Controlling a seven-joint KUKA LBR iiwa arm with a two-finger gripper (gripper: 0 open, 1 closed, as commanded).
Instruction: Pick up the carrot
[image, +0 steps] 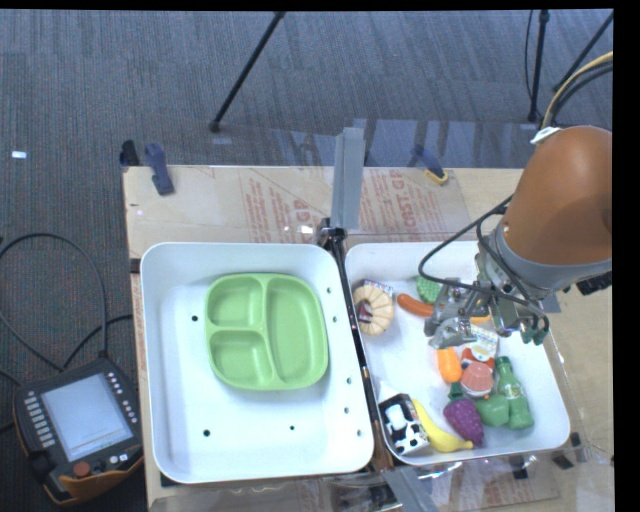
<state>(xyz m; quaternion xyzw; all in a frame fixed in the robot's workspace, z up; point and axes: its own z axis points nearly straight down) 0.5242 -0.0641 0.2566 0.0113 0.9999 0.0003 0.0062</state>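
Left bin (160, 300): a green three-compartment plate (267, 331), nothing on it. Right bin (400, 265): carrot (414, 305) near the top, beside a round pastry (375, 308); lower down lie a banana (440, 428), purple grapes (463, 420), green bottle (510, 392) and black-and-white carton (404, 424). Gripper (470, 325) hangs over the right bin, just right of the carrot; jaws' state cannot be told.

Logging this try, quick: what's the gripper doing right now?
Gripper: over the right bin, just above the carrot; open or shut cannot be told.
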